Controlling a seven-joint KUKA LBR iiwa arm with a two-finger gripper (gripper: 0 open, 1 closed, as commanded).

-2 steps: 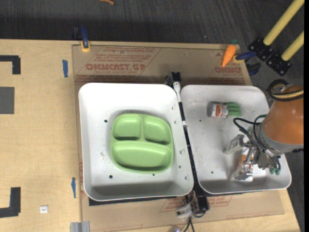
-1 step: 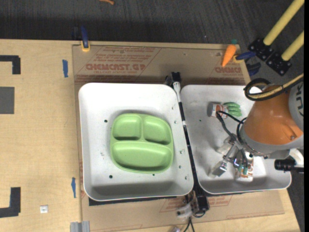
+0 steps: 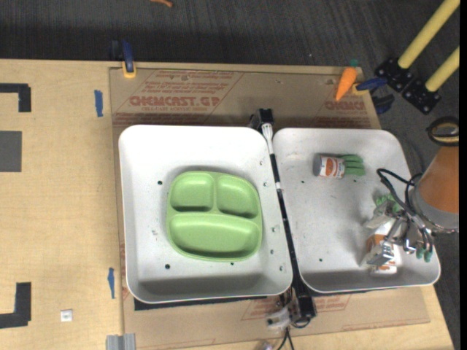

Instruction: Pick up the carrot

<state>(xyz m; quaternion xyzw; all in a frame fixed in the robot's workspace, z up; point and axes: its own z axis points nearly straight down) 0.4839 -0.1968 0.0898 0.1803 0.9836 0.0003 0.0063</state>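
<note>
The gripper (image 3: 385, 248), its state not discernible, is set low in the right white bin (image 3: 321, 143) over a partly hidden orange carrot (image 3: 382, 238), best pinched across its middle.

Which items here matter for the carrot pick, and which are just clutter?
Job: gripper; orange-and-white piece beneath it, possibly the carrot; right bin.
Lying about: can; green plate; left bin.
</note>
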